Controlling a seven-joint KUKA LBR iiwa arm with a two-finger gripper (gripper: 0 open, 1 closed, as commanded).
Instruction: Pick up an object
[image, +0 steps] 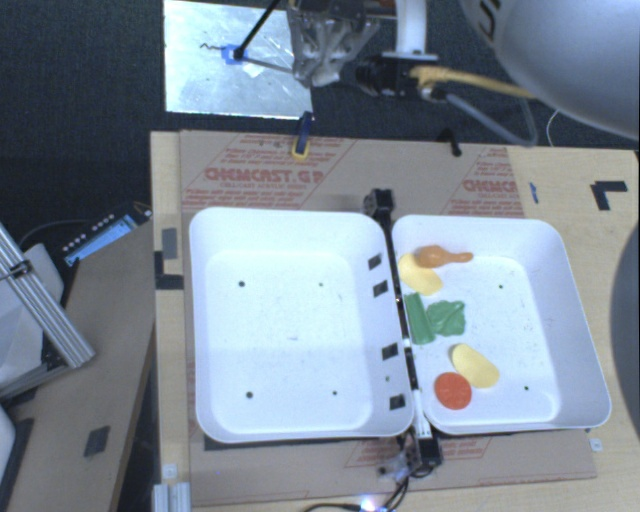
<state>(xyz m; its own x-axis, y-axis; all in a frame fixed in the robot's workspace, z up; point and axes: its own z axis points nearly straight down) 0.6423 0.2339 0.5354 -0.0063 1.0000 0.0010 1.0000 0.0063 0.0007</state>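
My left bin (285, 320) has nothing in it to grab. The gripper (318, 62) sits high at the top of the view, beyond the bench's far edge, and I cannot tell how its jaws stand. Everything worth picking lies in the right bin (560, 330), bunched along its left wall: an orange pear-shaped piece (440, 257), a pale yellow piece (420, 275), a green piece (438, 319), another yellow piece (474, 365) and a red disc (452, 391). From the gripper, they lie toward the near side and rightward, well apart.
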